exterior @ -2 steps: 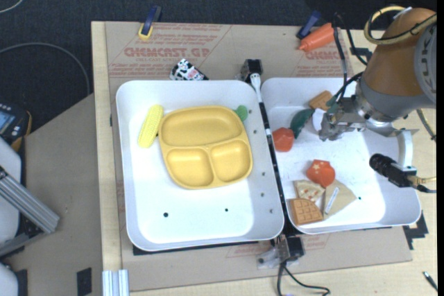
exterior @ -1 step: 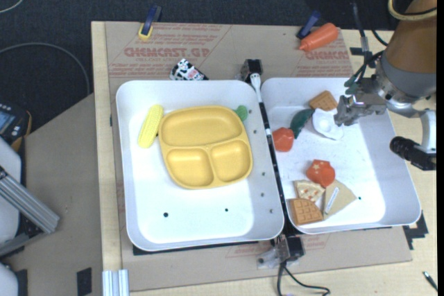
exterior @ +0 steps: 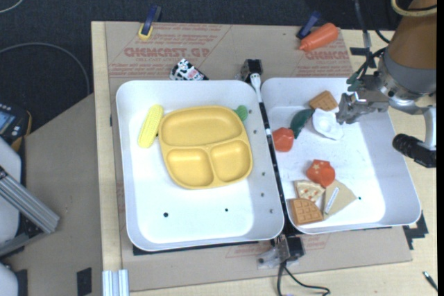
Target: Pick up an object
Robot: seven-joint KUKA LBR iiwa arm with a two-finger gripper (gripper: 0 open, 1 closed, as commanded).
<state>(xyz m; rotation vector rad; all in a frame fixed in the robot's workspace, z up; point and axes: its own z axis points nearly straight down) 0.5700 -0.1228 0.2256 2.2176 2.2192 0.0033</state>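
Observation:
My gripper (exterior: 345, 113) hangs over the upper part of the right bin (exterior: 388, 177), right beside a white object (exterior: 325, 124). A tan cracker piece (exterior: 323, 101) lies just left of it, with a dark green piece (exterior: 300, 120) nearby. Lower in this bin are a red tomato-like toy (exterior: 283, 139), a red strawberry-like toy (exterior: 320, 172), a waffle square (exterior: 304, 210), a brown toast piece (exterior: 309, 190) and a tan wedge (exterior: 340, 197). Nothing shows between the fingers.
The left bin (exterior: 149, 211) holds a yellow divided plate (exterior: 205, 145), a yellow corn cob (exterior: 150, 125) and a small green item (exterior: 241, 112). On the bench behind lie an orange carrot (exterior: 319, 37), a black-and-white toy (exterior: 187, 71) and a blue-yellow clip (exterior: 148, 23).

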